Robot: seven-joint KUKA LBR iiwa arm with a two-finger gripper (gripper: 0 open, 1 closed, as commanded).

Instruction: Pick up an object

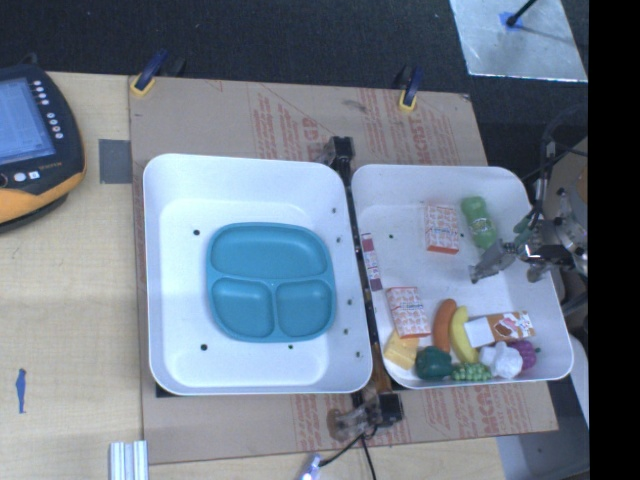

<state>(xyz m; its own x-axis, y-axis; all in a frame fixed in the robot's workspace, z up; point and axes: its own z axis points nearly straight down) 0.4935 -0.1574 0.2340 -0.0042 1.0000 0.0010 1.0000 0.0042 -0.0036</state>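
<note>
Jaws: on the gripper at the right bin's right side they look spread, nothing between the fingers. It sits low over bare white floor, just right of the green bottle-shaped toy.

Right shallow white bin holds the pickable stuff:
- small red-and-white printed carton upper middle, just left of the green toy
- a second red-and-white carton lower left
- orange sausage-shaped toy and yellow banana side by side, touching
- yellow wedge, dark green vegetable toy, green pea pod along the front wall
- orange-and-white flat box and a white and purple lump in the front right corner

The front of that bin is crowded, pieces touching. Open room is in the middle and back left.

Left shallow white bin carries a teal three-compartment plastic plate, centred, with free margin all round.

Bins stand side by side on brown cardboard clamped to the wooden surface. Orange-and-grey teach pendant at the far left edge, well apart.
</note>
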